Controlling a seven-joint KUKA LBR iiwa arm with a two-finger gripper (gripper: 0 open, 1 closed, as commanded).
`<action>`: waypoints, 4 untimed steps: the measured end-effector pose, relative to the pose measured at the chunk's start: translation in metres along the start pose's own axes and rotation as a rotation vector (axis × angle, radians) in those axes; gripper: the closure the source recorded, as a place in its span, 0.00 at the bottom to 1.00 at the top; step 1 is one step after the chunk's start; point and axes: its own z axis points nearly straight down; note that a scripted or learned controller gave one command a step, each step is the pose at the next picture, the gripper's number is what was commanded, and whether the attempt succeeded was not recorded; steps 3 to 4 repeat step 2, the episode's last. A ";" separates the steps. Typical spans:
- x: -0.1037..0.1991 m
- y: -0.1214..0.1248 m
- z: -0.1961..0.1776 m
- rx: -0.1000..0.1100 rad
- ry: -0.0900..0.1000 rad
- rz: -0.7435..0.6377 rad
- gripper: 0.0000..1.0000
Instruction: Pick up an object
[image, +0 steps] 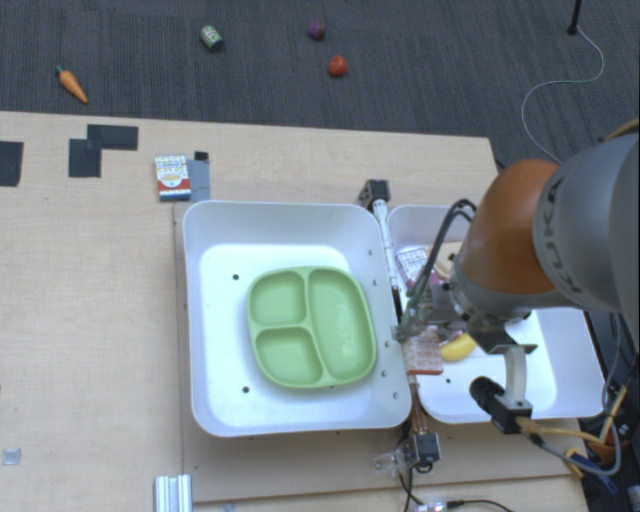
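At the left edge of the right bin, a small yellow object lies beside a reddish packet; it looks light and smooth, best pinched across its middle. The pincer hangs above; its state is unclear.

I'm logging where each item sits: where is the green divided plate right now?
The green divided plate lies flat in the left white bin, toward that bin's right side, near the divider shared with the right bin.
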 end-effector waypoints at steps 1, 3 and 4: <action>0.001 0.002 -0.011 -0.004 0.001 -0.006 1.00; 0.001 0.003 -0.021 -0.008 0.001 -0.013 1.00; 0.001 0.003 -0.021 -0.008 0.001 -0.013 1.00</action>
